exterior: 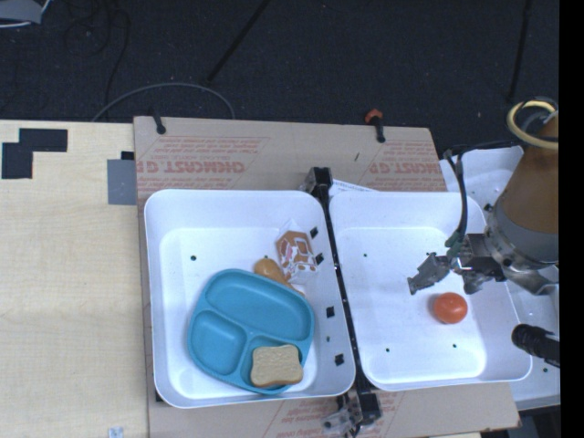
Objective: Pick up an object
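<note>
My claw (pixel 436 275) hangs in right bin (pixel 401 363), centre-right of frame, fingers apart, gripping nothing; tomato (pixel 450 307) just below. Blue tray (pixel 239 322) lower centre.

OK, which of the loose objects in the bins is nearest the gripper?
The red ball: alone in the right bin, just below the gripper. The others lie in the left bin.

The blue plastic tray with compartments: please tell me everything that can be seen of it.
The blue plastic tray with three compartments lies flat, turned at a slant, in the left white bin. It looks smooth, with rounded corners and raised dividers. A tan slice of bread sits in its near right compartment. A small orange round object touches its far rim.
</note>
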`<state>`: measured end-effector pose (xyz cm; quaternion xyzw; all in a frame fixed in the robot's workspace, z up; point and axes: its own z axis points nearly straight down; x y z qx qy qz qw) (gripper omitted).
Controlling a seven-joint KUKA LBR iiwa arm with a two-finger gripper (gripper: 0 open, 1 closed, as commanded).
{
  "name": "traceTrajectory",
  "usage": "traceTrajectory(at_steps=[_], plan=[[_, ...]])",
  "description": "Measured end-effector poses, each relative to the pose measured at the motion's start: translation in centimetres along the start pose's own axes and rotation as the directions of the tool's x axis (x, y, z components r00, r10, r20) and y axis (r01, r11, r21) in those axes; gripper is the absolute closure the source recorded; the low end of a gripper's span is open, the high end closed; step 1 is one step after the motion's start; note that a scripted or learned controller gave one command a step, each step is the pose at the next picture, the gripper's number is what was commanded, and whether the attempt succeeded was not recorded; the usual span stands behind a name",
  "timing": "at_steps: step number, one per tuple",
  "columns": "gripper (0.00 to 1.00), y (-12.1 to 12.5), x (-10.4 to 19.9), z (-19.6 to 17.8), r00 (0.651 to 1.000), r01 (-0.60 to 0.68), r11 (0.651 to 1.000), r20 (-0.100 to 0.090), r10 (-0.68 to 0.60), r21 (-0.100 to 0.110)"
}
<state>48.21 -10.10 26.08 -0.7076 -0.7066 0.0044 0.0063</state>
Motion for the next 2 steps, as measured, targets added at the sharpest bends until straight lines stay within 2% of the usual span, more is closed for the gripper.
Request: traceTrajectory(at_steps=[1, 2], plan=[[0.00, 0.2, 0.0, -0.5, 1.000, 0.002, 1.000, 0.001, -0.002, -0.011], [0.00, 0.1, -0.3, 3.8, 1.000, 0.001, 1.000, 0.001, -0.001, -0.007]])
